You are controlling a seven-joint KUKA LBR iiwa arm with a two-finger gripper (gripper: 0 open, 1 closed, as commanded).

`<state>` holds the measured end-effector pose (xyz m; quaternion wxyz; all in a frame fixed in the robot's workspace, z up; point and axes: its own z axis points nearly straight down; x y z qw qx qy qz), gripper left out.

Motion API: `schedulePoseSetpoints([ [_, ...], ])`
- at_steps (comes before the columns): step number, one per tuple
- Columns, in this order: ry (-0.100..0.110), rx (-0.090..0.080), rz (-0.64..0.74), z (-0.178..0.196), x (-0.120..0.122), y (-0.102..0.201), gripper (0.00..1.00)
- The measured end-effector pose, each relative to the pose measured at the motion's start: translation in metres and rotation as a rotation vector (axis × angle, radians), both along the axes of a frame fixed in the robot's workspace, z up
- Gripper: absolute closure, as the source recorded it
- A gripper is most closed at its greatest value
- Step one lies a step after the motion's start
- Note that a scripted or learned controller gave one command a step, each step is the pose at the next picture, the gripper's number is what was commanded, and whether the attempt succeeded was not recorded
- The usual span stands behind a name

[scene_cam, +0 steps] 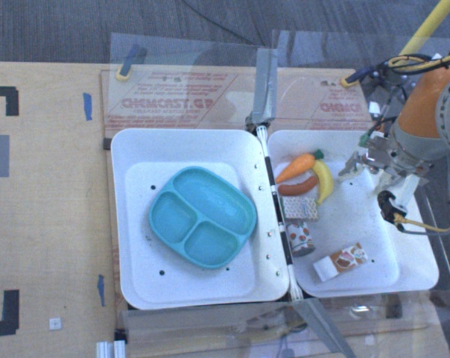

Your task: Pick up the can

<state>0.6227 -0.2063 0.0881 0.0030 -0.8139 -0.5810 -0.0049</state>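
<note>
— Where is the can [300,238]?

— In the right bin [413,268], up against its left wall, lying below a little checked box [299,209]. The gripper [368,162] sits near the far right side, well apart from it. I cannot tell if the fingers are wide or narrow.

— How should it grab?

— I think come straight down over the can and keep off the wall and box.

— And around?

— A tan wooden surface [46,222], blue tape bits, grey carpet [76,13] behind.

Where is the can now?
The can lies in the right bin, against its left wall, just below the patterned box and left of the small carton.
</note>
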Motion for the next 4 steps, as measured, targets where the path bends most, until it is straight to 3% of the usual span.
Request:
schedulePoseSetpoints([
  [1, 0.001, -0.012, -0.057, 0.025, 0.03, -0.004, 0.0],
  [2, 0.001, -0.01, -0.17, -0.001, -0.041, 0.008, 0.0],
  [3, -0.003, -0.01, 0.202, 0.0, -0.078, 0.0, 0.0],
  [4, -0.005, -0.006, 0.23, 0.0, -0.024, -0.003, 0.0],
])
